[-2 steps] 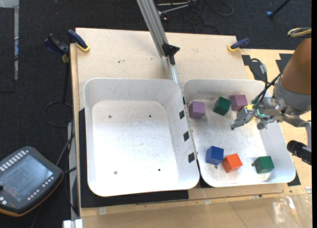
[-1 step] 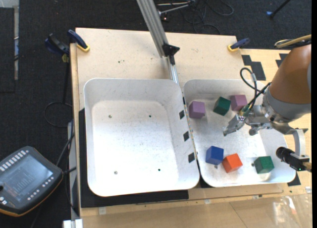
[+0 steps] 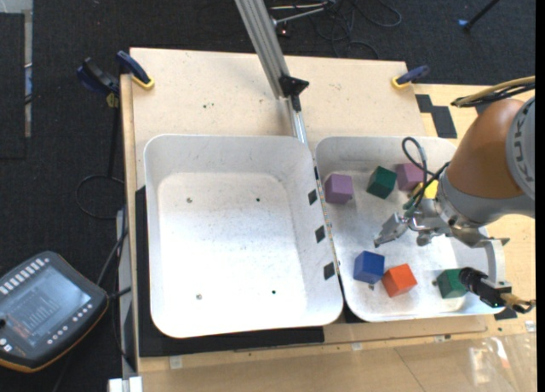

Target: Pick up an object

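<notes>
Several small blocks lie in the right bin [image 3: 358,309]. A purple block [image 3: 339,187], a dark green block [image 3: 382,181] and a pink-purple block [image 3: 409,175] sit near the far side. A blue block [image 3: 369,267], an orange block [image 3: 398,279] and a second green block [image 3: 451,283] lie near the front edge. My gripper [image 3: 404,235] hangs over the middle of this bin, between the two groups. Its fingers are open with nothing between them, and the arm partly hides the pink-purple block.
The left bin [image 3: 162,211] stands beside the right one, sharing a wall marked with black tabs. A slanted metal pole [image 3: 260,28] comes down to the bins' far junction. Cables trail from the wrist over the right bin's far side.
</notes>
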Robot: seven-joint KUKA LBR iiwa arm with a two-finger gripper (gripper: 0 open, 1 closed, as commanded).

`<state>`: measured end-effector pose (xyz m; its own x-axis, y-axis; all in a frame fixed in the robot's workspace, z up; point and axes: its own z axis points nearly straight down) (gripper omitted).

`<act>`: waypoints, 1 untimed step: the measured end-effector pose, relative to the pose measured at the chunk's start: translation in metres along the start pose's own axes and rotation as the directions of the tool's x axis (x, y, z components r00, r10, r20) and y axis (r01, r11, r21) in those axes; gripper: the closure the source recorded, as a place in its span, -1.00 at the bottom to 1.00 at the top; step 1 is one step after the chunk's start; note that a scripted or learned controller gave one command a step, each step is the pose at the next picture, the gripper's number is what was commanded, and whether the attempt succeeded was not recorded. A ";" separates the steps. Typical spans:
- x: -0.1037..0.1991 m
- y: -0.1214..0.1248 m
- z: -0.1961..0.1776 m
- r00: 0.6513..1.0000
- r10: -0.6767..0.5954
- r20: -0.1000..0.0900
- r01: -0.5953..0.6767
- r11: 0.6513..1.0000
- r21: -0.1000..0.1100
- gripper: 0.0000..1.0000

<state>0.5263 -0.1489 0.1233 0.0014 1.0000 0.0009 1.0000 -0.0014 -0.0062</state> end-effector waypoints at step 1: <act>0.000 0.000 0.030 1.000 -0.001 0.001 0.001 1.000 -0.004 -1.00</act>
<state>0.5261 -0.1486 0.0937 0.0007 1.0000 -0.0002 1.0000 -0.0007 -0.0018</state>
